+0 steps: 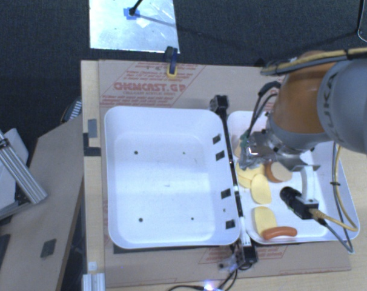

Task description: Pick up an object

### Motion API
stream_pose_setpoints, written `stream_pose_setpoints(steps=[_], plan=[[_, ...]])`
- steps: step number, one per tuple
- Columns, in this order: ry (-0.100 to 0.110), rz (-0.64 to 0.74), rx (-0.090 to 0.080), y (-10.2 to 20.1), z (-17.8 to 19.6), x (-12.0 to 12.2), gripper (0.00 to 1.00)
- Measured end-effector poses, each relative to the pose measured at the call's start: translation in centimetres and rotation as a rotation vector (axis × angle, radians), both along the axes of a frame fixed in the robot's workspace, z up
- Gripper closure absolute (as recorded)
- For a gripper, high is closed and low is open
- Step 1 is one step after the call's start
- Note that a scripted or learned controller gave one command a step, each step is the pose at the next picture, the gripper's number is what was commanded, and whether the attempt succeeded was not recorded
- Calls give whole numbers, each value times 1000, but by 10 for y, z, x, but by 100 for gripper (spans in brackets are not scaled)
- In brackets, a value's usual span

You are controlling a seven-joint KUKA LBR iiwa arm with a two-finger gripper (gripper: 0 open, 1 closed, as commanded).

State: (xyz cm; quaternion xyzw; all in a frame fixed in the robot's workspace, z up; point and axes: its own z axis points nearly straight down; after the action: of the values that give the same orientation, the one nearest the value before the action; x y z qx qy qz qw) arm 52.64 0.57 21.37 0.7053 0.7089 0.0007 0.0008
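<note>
Arm [317, 102] over crowded right bin's [338, 232] left edge

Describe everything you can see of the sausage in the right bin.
The sausage is small, orange-red and glossy, like a plastic toy. It lies flat, roughly crosswise, in the right bin near its front edge. It appears whole. A yellow piece lies just behind it, touching or nearly so.
</note>
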Motion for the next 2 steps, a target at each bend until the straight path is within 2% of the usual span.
stream_pose_setpoints(steps=[1,2], plan=[[-16,7,3,70,90,94,100],[-8,7,5,147,176,81,100]])
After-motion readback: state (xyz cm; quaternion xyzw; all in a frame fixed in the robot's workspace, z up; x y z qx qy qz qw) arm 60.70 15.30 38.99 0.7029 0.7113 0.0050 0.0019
